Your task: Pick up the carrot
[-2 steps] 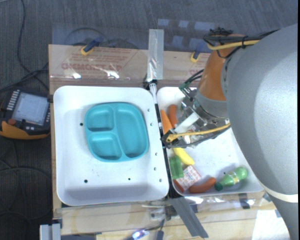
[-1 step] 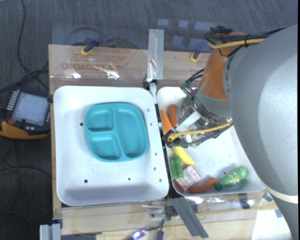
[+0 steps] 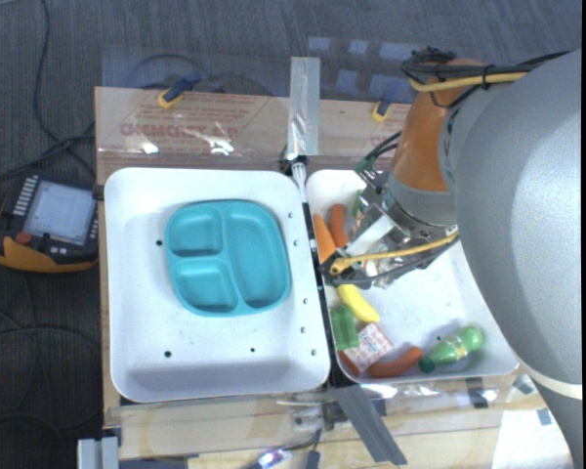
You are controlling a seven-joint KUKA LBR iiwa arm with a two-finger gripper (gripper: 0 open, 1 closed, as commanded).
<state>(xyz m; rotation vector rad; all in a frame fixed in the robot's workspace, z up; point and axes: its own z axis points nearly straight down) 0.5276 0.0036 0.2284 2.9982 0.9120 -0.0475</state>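
The carrot [image 3: 322,236] is a slim orange piece lying lengthwise against the left wall of the right bin [image 3: 439,301], in its far half. A shorter red-orange piece [image 3: 339,222] lies just to its right. My gripper [image 3: 359,245] is low over the far left part of that bin, right next to the carrot and the red-orange piece. The wrist and arm cover the bin's far right part. I see nothing lifted from the bin.
A yellow piece [image 3: 357,303], a green piece [image 3: 344,328], a red-and-white packet [image 3: 374,340], a red sausage [image 3: 396,362] and a green bottle [image 3: 455,348] lie in the near part of the right bin. The left bin [image 3: 137,340] holds a turquoise divided plate [image 3: 227,257].
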